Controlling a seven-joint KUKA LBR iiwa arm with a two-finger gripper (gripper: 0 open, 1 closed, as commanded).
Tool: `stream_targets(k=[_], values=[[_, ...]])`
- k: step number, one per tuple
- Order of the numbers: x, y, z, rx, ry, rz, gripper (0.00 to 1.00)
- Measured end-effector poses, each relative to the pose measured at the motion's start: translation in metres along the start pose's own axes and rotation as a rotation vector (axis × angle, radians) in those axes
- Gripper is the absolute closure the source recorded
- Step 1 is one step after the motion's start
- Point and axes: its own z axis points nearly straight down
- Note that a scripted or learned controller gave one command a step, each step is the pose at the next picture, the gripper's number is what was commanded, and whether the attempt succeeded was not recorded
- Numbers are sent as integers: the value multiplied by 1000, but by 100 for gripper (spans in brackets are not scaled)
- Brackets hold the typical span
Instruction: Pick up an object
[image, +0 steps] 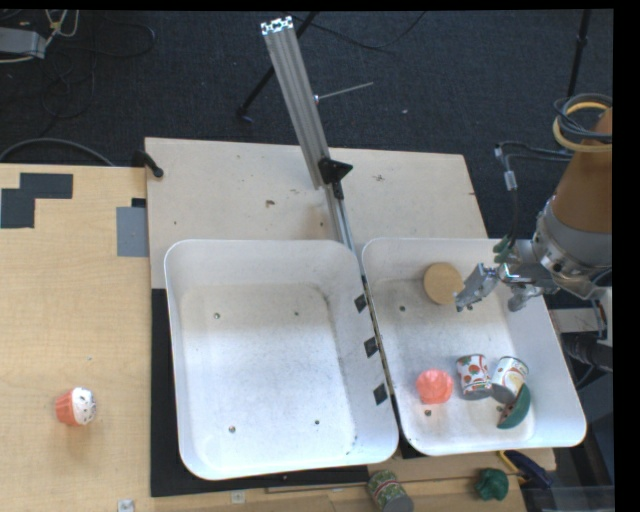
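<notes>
The tan disc (441, 283), right of frame centre, looks light, stiff and best pinched across its edges; whether the claw (473, 290) beside it is spread, I cannot tell.

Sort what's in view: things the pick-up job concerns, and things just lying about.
Job:
gripper
tan disc
red ball
two small cans
green piece
right bin

Lying about:
left bin
red-and-white toy
green items at bench edge

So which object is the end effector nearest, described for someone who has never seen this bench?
Start at the right-hand bin of the two white ones. In its far half, just left of the end effector, lies a tan disc. It is flat, plain and alone, while the red ball and printed cans cluster nearer the front.
</notes>
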Motion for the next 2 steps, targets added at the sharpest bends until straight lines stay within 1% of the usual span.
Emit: stream_targets(k=[1,2], values=[[-1,1,-2,-5,-1,2,0],[-2,-3,62,2,0,1,0]])
